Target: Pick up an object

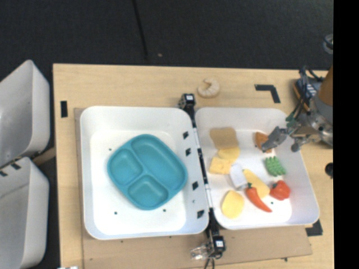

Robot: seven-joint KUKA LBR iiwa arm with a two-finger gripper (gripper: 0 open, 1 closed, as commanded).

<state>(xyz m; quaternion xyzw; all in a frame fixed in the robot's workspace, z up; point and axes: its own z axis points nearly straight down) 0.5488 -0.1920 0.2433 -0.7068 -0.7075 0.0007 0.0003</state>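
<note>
The jaws (pixel 284 139) are sitting splayed apart with nothing between them, hovering over the far right part of the right white bin (pixel 305 198), one dark finger (pixel 271 140) angling down toward the small orange-brown toy piece (pixel 260 138) by it.

My worry is that this finger looks like it's almost on top of that orange piece instead of straddling it, so a closing move could just be nudging it sideways. Just nearer sits the green spiky plastic toy (pixel 273 166), close enough to get bumped or dragged along.

Further left, the tan square block (pixel 223 136), the pale yellow cheese-like wedges (pixel 223 160) and the white and yellow bits (pixel 245 178) are crowding each other, so anything pushed that way is going to jam up. The red tomato-ish toy (pixel 280 190), the orange carrot-shaped toy (pixel 257 197) and the yellow lemon-shaped toy (pixel 233 204) are bunching along the near side.

The blue divided plastic plate (pixel 147 171) in the left white bin (pixel 92 206) is well apart from all this.
</note>
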